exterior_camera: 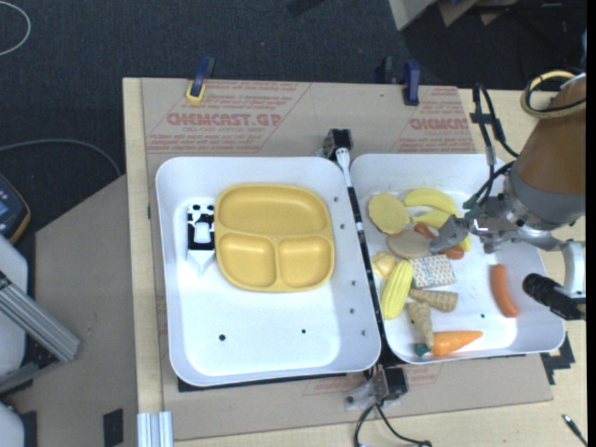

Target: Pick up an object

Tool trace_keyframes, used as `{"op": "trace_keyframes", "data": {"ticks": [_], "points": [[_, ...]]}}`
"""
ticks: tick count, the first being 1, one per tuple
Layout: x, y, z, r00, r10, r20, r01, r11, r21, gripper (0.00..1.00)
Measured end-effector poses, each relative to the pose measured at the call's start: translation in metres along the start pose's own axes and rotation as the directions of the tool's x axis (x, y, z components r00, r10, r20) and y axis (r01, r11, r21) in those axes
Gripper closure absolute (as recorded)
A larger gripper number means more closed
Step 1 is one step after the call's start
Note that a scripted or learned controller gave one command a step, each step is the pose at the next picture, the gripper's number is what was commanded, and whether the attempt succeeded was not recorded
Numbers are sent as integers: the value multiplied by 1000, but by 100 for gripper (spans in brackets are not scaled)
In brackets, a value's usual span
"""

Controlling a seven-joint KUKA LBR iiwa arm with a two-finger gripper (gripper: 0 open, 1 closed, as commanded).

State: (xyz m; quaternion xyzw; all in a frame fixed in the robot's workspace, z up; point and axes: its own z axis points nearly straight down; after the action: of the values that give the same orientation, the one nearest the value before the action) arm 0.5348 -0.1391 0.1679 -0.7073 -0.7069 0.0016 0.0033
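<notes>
The right bin holds several toy foods: a banana, a yellow round piece, a brown disc, a corn cob, a pale cracker, a carrot and a red sausage. My gripper is low over the middle of this bin, just right of the brown disc and below the banana. A small orange-red piece lies right at its tip, partly hidden by it. Nothing is visibly lifted.
The left bin carries a yellow divided plate and a small black-and-white item beside it. A raised rim separates the bins. Clamps stand at the board's far edge. The arm's grey and orange body overhangs the right bin's right side.
</notes>
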Motion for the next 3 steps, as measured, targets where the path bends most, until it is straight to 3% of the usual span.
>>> {"op": "trace_keyframes", "data": {"ticks": [1, 2, 3], "points": [[-4, 4, 61, 1000, 0, 0, 0, 1000, 1, 0], [-3, 7, 80, 1000, 0, -2, 0, 1000, -9, 0], [-4, 10, 66, 1000, 1, 4, -1, 1000, -22, 100]]}}
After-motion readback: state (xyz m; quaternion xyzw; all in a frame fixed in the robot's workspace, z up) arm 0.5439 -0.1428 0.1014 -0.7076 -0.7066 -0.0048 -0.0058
